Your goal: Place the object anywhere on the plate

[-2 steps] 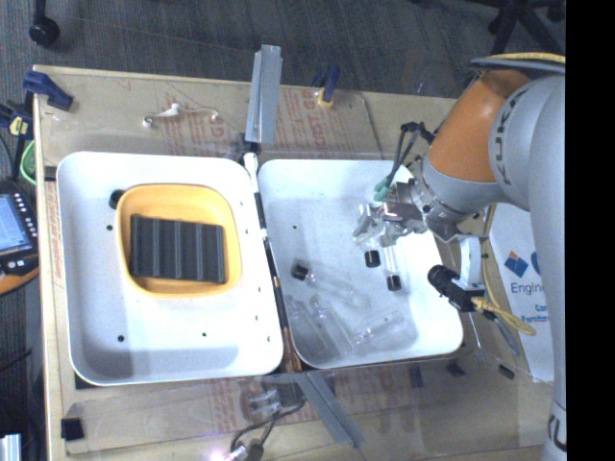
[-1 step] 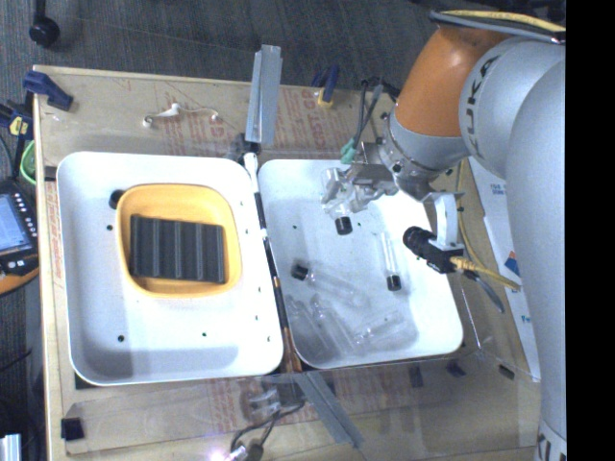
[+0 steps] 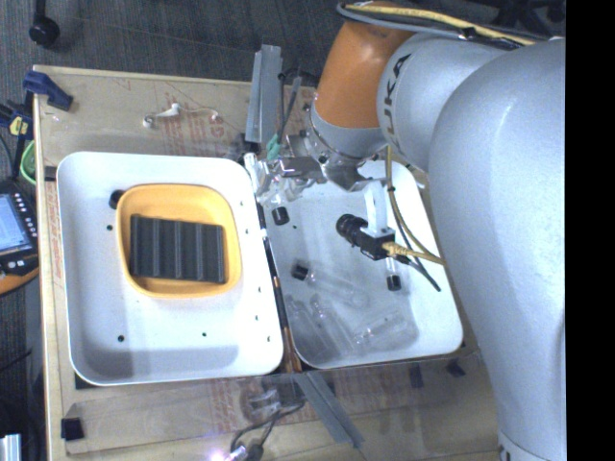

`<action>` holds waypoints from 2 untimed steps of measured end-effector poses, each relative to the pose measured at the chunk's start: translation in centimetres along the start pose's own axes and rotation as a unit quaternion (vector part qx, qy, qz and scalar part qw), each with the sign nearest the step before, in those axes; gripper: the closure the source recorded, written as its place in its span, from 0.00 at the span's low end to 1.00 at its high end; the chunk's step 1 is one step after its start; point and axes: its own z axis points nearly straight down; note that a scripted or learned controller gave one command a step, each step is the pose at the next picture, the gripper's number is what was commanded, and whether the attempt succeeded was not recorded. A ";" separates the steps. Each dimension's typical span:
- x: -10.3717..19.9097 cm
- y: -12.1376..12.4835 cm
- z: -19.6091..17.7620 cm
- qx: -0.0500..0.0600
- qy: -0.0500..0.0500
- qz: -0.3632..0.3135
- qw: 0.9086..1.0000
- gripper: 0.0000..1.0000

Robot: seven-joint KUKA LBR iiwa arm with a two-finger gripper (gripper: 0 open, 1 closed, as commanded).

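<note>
Much of the right bin was hidden beneath the bulky grey arm, whose smooth rounded casing and orange band covered the bin's far corner and right wall. The gripper sat low at the bin's upper left corner, near the divide between the two bins, a cluster of glinting metal and pale parts too tangled to read; whether its fingers were spread or closed, or held anything, could not be told. Several clear, glassy objects lay scattered on the bin floor toward its near side, their outlines faint against the white plastic, alongside a few small dark pieces. In the left bin, well apart from them, rested the plate, a rounded-square yellow dish with a dark ribbed insert at its centre.
</note>
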 end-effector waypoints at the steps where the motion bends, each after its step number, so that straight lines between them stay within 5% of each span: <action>1: 1.6 -1.1 2.5 0.000 0.000 -0.085 0.996 1.00; 2: 1.6 -1.1 2.5 0.000 0.000 -0.085 0.996 0.00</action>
